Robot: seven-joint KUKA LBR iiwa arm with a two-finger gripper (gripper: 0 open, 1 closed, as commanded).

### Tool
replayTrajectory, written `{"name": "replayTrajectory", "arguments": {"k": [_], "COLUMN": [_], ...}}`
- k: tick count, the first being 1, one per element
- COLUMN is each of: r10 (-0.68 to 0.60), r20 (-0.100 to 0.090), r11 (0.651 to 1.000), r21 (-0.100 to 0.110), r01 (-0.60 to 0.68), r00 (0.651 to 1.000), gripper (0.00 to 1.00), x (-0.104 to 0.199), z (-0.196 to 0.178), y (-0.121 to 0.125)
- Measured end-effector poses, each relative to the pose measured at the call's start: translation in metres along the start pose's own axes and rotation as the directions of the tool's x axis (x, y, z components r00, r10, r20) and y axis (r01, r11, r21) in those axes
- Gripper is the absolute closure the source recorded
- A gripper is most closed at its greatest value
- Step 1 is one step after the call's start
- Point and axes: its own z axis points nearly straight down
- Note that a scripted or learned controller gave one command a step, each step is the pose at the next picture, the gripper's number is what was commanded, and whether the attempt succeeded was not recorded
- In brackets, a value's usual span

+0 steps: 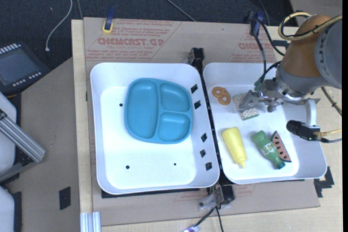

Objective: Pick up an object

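Four small things lie in the right bin (312,168), and any one of them would serve the task: a pretzel (221,95) near the bin's back left, a yellow bottle (235,145) lying lengthwise toward the front, a green bottle (267,148) on its side just to the right of it, and a watermelon slice (280,148) touching or all but touching the green bottle's far side. The left bin (109,133) bears a blue divided plate (157,110), well apart from the arm. The arm (312,54) reaches in from the right with its wrist low over the back of the right bin; the gripper (251,105) sits at or just over a small speckled piece (249,112) beside the pretzel. Whether the gripper is spread or clamped I cannot tell from this angle, nor whether the speckled piece is between its tips or merely beneath them. Judged step: the descent or grasp attempt, not yet a lift, since nothing is visibly raised off the bin floor. The next move calls for a firm closure on the speckled piece, then a straight vertical lift clear of the bin wall. Risks: the piece looks flat and small, so it may slip out; the pretzel lies near enough to be nudged.
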Motion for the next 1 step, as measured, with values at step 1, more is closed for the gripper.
{"name": "replayTrajectory", "arguments": {"k": [1], "r10": [-0.001], "r20": [0.001], "r11": [1.0], "r21": [-0.002], "r01": [0.001], "r00": [1.0], "gripper": [0.0], "x": [0.0005], "z": [0.014], "y": [0.0]}}
